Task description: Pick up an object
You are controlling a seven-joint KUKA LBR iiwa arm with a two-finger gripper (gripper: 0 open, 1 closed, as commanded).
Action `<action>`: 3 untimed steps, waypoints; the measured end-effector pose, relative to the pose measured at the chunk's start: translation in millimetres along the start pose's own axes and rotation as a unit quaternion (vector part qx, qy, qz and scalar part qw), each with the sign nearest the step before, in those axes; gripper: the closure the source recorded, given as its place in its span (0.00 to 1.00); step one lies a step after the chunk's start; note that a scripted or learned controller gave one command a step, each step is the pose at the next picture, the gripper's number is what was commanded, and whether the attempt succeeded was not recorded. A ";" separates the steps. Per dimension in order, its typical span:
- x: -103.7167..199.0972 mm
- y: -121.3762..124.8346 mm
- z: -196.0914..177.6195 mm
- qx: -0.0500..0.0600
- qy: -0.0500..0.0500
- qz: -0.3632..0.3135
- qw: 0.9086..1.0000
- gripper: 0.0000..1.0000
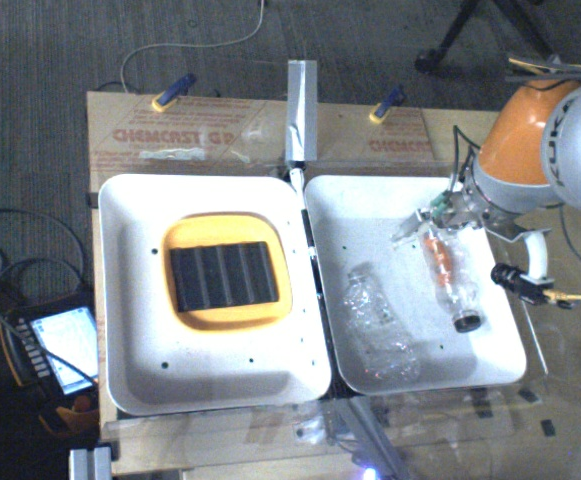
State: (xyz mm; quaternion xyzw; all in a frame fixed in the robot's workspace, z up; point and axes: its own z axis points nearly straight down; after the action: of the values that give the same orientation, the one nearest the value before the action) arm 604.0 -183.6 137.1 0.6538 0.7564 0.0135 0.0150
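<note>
A clear plastic bottle [450,276] with an orange label and a dark cap lies in the right bin [330,228], pointing toward the front right. A crumpled clear plastic bottle [373,316] lies left of it, near the bin's middle. A yellow tray-like object with a black ribbed top [226,272] fills the centre of the left bin [120,228]. My gripper [448,212] hangs at the back right of the right bin, right over the far end of the orange-label bottle. The arm's orange band [518,148] sits above it.
A cardboard sheet [200,133] with two blue-and-yellow clamps lies behind the bins. A metal divider post [301,108] stands between them at the back. A black fitting with a cable [518,280] juts beside the right bin's right wall.
</note>
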 end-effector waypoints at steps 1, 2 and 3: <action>-2.9 1.4 0.2 0.000 0.001 -0.013 1.000 0.00; -5.6 3.1 0.3 0.000 0.000 -0.022 1.000 0.00; -8.8 5.6 0.3 -0.002 -0.001 -0.022 1.000 0.00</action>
State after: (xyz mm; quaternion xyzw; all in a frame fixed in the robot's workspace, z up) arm 610.8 -191.5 137.1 0.6371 0.7705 0.0140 0.0169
